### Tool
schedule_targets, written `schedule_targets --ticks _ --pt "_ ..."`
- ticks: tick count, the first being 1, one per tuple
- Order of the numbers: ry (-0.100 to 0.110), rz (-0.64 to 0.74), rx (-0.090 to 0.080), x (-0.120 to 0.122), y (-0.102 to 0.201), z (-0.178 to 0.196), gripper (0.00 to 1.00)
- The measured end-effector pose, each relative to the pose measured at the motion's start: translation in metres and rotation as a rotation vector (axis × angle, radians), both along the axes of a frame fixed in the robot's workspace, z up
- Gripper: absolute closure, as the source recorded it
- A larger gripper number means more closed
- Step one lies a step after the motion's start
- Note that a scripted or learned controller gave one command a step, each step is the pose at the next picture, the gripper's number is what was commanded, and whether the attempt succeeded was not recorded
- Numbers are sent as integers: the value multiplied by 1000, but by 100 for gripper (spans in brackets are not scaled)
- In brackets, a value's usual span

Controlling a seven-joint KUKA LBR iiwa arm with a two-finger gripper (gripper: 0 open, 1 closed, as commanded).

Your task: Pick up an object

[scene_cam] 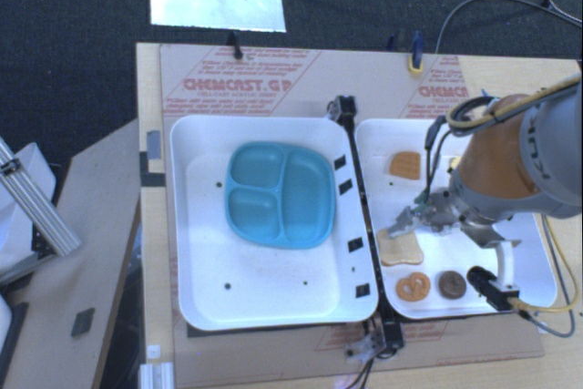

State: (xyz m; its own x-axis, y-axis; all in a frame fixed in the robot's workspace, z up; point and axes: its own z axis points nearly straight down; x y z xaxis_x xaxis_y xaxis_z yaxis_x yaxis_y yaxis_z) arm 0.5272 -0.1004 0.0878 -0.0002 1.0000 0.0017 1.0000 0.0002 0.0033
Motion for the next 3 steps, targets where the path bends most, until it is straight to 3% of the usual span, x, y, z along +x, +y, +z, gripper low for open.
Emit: schedule_targets --ticks 1,3 --pt "-8 2 3 3 2 13 100" --pt "-4 4 -3 13 -3 114 100"
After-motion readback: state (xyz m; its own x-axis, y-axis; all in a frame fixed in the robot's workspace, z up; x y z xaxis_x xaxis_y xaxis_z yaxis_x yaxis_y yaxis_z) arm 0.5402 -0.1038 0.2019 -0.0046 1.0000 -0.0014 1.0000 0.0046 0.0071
